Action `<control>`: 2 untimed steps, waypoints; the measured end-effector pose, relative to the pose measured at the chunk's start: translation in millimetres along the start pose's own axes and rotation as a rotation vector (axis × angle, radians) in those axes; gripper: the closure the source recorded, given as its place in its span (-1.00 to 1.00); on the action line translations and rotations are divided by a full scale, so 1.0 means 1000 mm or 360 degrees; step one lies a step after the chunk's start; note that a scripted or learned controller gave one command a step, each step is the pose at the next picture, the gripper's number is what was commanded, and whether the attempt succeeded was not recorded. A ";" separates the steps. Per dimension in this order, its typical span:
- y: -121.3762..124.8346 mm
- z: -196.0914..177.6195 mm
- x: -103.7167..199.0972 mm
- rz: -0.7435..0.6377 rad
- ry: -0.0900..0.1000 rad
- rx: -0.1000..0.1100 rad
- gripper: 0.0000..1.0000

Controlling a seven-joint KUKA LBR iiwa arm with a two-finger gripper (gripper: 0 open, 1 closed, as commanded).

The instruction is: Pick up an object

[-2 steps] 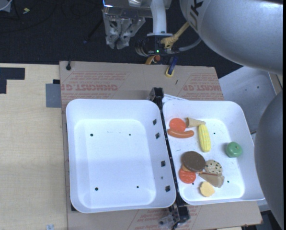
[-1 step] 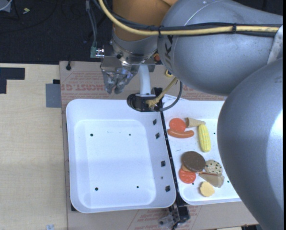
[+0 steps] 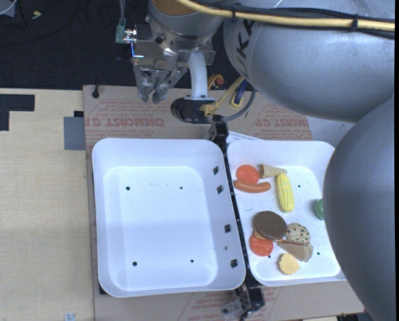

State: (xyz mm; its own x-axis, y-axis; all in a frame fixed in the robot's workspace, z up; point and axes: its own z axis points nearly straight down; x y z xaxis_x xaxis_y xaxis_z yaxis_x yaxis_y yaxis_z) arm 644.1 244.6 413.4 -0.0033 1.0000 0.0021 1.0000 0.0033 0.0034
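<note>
2 white bins sit below the gripper [image 3: 154, 93], which hangs above the bench's back edge, beyond the far rim of the left bin [image 3: 112, 179]. Its metal fingers [image 3: 148, 89] hang close together with nothing between them, so by my reading the pick has not begun: no object is held, and the approach, descent, closing and lift all remain.

Every candidate lies well away from the tool, down and to its right, in the right bin [image 3: 323, 151]. Nearest the tool are a round red slice [image 3: 247, 174], a long orange-red sausage [image 3: 252, 187] just under it, and a tan cone-shaped piece [image 3: 271, 170] beside it. A yellow corn cob [image 3: 285, 192], ridged with kernels, lies just past those. Farther still are a flat brown disc [image 3: 271, 225], a speckled cookie-like round [image 3: 297, 233], a second red slice [image 3: 260, 245], a tan wedge [image 3: 296, 249] and a small pale-yellow round [image 3: 289, 265]. A green piece [image 3: 319, 208] peeks out beside the arm's grey body.

All look like smooth, hard toy food. The bins are glossy, shallow, round-cornered plastic, and the left one shows a few small dark dots on its floor. The flat discs look hard to pinch; the corn or sausage seems easier.
</note>
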 end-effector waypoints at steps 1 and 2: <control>0.000 -0.090 0.000 -0.0003 0.0001 -0.0004 1.00; -0.003 0.077 -0.001 0.0005 -0.0016 0.0038 1.00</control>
State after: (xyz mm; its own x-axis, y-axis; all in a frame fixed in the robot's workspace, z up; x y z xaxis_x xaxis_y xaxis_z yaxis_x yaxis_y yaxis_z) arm 641.4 243.7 336.4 -0.0004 1.0000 -0.0077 0.9998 0.0002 -0.0205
